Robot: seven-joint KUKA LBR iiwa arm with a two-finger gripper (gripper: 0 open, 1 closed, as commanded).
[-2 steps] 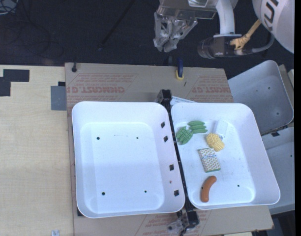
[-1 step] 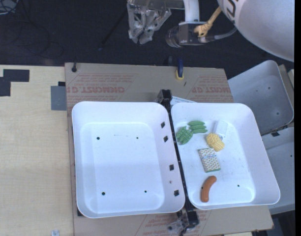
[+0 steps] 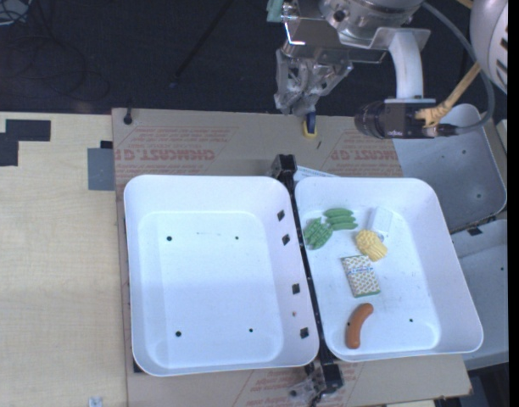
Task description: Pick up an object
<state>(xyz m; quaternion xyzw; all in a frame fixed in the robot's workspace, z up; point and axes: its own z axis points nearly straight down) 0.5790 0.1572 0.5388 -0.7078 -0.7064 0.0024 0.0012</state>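
Gripper high above bench, arm cut off at top edge; finger state, cannot tell. Right bin holds sausage, corn, green pods, packet, all toward 6 o'clock of gripper, well apart.

Both bins white: left bin, right bin. In the right bin: green pea pods at 11 o'clock, yellow corn at centre, green-and-white patterned packet below it, orange-brown sausage at 6 o'clock.
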